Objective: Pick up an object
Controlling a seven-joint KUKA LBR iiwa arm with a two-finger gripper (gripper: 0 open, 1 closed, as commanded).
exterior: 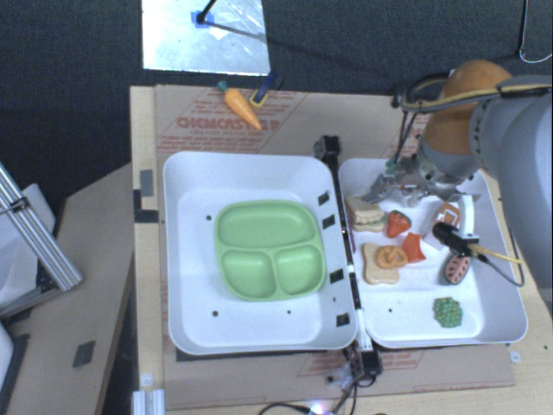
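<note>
Camera view from above the bench puts the gripper (399, 190) low over the upper part of the right bin (510, 318), with the grey arm (518, 137) and its orange band coming in from the right edge. I cannot tell from this slant how far the jaws are open, and I see nothing held between them. The pickable toys all lie in that right bin. A sandwich (367, 215) sits just below and left of the gripper, close to the bin's left wall. A round red fruit (397, 224) lies right beside the sandwich, under the gripper. An orange-red wedge (413, 247) lies just below the fruit. A slice of toast with an orange topping (384, 263) rests next to that wedge, on its lower left. Further right lies a dark red slice (456, 269) that I read as watermelon, though it is small. A green broccoli piece (448, 312) sits alone near the bin's lower right corner, well apart from the gripper. The left bin (186, 171) holds a green divided plate (268, 249) with three compartments, lying flat near its middle. Outside both bins, a toy carrot (242, 108) lies on the cardboard (294, 115) behind the left bin. A shiny silver sheet (203, 24) lies on the dark floor beyond the carrot.
</note>
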